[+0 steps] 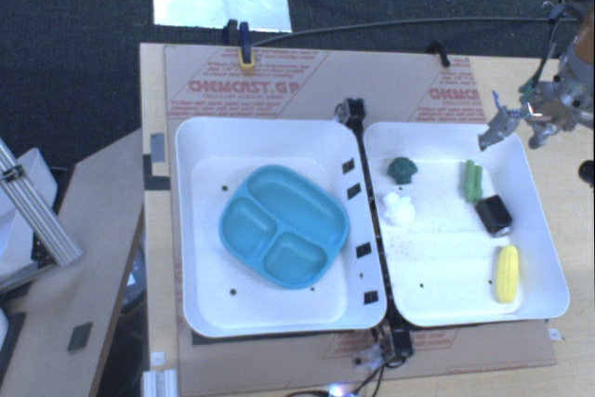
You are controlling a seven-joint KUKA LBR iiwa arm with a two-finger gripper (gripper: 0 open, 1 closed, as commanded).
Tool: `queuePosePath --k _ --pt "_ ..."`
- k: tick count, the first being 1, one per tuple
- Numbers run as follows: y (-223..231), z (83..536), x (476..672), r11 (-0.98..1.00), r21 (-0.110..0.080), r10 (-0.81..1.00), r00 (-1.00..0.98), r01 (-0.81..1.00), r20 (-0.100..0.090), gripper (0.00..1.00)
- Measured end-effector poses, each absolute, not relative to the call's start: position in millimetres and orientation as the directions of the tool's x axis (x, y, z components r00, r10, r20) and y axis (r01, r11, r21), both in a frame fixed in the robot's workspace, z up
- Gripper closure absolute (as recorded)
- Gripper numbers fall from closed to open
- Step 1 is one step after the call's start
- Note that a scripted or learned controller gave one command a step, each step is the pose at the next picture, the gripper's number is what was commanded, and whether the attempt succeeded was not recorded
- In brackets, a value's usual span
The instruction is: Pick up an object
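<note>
My gripper (514, 129) hangs spread wide and holding nothing over the right bin's (437, 316) far corner, above a green stick (472, 180).

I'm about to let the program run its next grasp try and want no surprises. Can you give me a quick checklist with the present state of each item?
1. Tool free of any object: ok, nothing shows between its fingers.
2. Tool fingers spread for a grasp: ok, they look apart.
3. Tool above a target: not ok, it hangs over the right bin's upper right rim.
4. Targets apart from each other: not ok, green stick and black block lie close.
5. Yellow corn unobstructed: ok.
6. Blue plate out of the way: ok, in the left bin.
</note>
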State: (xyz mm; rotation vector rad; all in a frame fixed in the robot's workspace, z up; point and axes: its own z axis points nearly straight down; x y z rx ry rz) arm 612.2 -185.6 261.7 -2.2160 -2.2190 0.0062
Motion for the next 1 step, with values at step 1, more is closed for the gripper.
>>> queuePosePath --k 1 --pt "-185.0 266.9 614.0 0.004 0.002 1.000 -0.004 1.000 -0.001 0.00"
